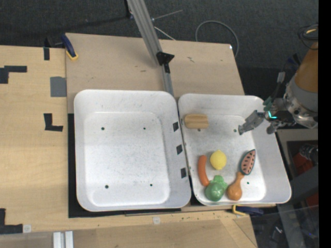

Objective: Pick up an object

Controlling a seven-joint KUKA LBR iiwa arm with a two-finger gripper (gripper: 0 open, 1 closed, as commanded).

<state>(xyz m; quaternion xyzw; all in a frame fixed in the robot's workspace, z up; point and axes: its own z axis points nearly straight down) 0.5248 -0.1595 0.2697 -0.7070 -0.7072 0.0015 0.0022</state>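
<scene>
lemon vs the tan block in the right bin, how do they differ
The lemon is yellow and rounded; the block is tan and oblong with flat ends. The lemon sits low in the bin, close among the other toys, with the orange sausage on its left and the green vegetable below it; the block lies alone near the bin's top left corner. Both rest on the floor of the right bin, away from the gripper.

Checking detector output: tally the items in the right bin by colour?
Tan: 1, bread
Yellow: 1, lemon
Orange: 2, carrot, gourd
Green: 1, broccoli
Red: 1, melon slice
Total: 6
</scene>
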